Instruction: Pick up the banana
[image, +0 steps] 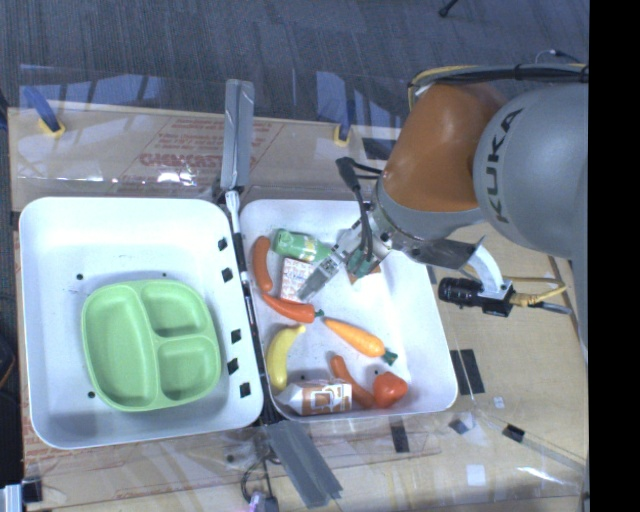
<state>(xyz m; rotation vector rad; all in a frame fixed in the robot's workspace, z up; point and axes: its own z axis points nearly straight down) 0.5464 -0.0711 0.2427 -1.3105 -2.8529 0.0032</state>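
The yellow banana lies in the right bin against its left wall, near the front. My gripper hangs over the middle back of that bin, up and to the right of the banana and well apart from it. Its fingers are spread open with nothing between them; one tip is over a red-and-white packet. The arm's orange band and grey body cover the bin's back right corner.
Around the banana lie an orange carrot, a long red-orange vegetable, a brown-labelled bottle, a red pepper and a green can. A green divided plate sits in the left bin.
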